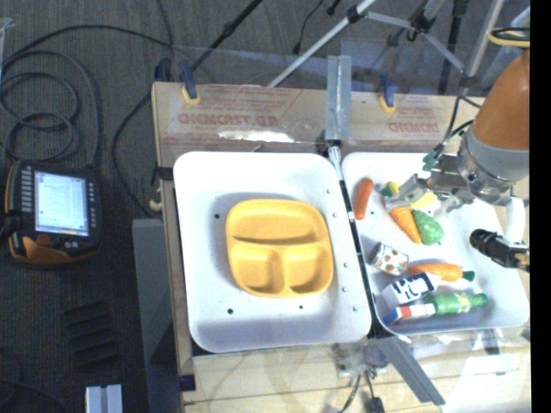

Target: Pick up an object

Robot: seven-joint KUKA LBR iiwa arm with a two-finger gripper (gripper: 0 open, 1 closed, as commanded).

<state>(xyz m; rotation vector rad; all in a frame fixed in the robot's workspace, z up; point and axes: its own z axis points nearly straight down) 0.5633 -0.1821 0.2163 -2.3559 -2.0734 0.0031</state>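
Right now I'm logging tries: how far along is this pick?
Nothing looks picked up yet. The claw sits low at the far side of the right bin, beside the green toy. The toys lie in the bin, so grasping and lifting are left.

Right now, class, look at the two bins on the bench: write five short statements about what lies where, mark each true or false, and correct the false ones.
1. The yellow tray lies in the left bin. True.
2. The green bottle stands upright. False: it lies on its side near the right bin's front edge.
3. An orange carrot lies near the divider between the bins. True.
4. The yellow tray holds toy food. False: its compartments hold nothing.
5. The hand hangs over the left bin. False: it is over the right bin's far side.
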